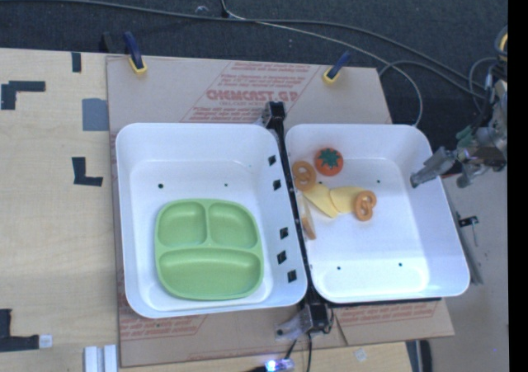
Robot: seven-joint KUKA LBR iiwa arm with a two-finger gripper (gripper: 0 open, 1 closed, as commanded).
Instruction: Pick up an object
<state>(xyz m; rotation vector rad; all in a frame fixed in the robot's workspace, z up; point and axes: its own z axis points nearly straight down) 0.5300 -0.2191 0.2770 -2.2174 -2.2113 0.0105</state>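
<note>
so our gripper (431, 171) hangs by the right bin (429, 238) rim, jaws too blurred to judge, holding nothing we can see; the toy tomato (329, 161) sits near the pretzels (304, 173), likely scattered for picking.

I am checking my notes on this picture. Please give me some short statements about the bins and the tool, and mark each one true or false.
1. The green plate lies in the left bin. True.
2. The tomato lies on the green plate. False: it lies in the right bin.
3. The tool is at the right bin's right rim. True.
4. The tool holds a pretzel. False: both pretzels lie in the right bin, apart from it.
5. The yellow piece lies between the two pretzels. True.
</note>
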